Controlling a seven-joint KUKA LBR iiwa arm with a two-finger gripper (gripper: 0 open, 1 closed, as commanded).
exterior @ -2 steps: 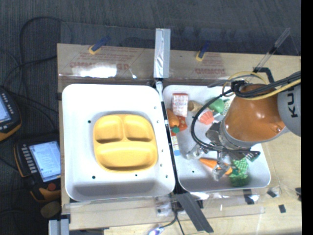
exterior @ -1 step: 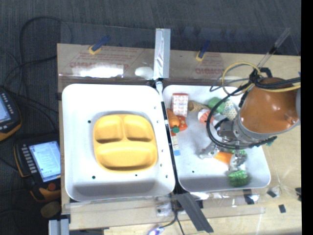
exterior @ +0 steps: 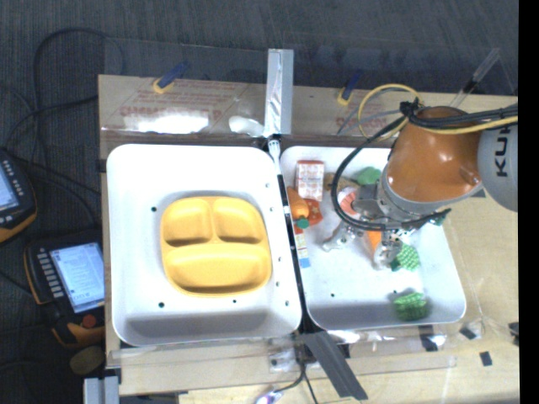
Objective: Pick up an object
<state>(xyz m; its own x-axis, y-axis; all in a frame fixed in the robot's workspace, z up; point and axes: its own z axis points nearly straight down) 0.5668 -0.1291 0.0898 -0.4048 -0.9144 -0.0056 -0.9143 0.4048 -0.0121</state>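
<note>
Green toys (exterior: 410,304) crowd arm (exterior: 434,165); yellow tray (exterior: 216,244) apart.

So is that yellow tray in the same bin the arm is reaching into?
No, the yellow tray lies in the left bin, while the gripper is over the right bin.

Grey arm (exterior: 498,168) with orange band (exterior: 431,163), black cables and "KU" lettering.

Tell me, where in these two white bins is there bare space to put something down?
The left bin has bare white floor around the yellow tray. In the right bin, the near-left floor below the carton looks free. It is crowded under the tool, near the green pieces.
</note>
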